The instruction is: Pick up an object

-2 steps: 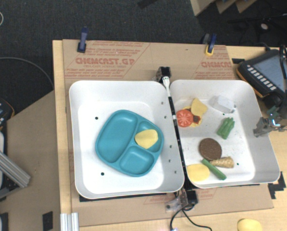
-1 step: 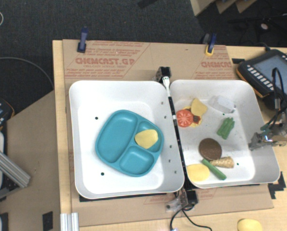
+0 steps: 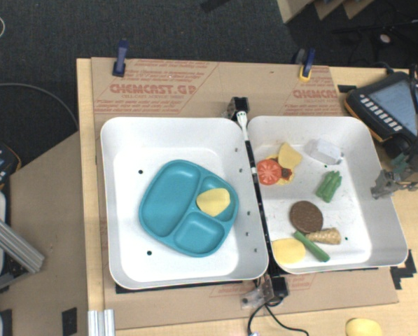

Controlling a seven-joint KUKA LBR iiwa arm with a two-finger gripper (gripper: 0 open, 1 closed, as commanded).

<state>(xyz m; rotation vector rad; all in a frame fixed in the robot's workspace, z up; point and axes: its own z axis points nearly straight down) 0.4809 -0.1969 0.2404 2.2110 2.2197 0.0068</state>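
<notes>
end effector (image 3: pixel 389 182) at right bin's (image 3: pixel 384 222) right rim; green piece (image 3: pixel 328 186) nearby, apart

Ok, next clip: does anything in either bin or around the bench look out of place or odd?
One thing: a yellow object lies outside both bins, at the bench's near right corner. Otherwise tidy: the teal divided plate sits in the left bin holding a yellow piece, and the play food is loose in the right bin.

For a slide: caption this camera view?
Blue divided plate holding a yellow piece in the left bin; toy food scattered in the right bin.
</notes>
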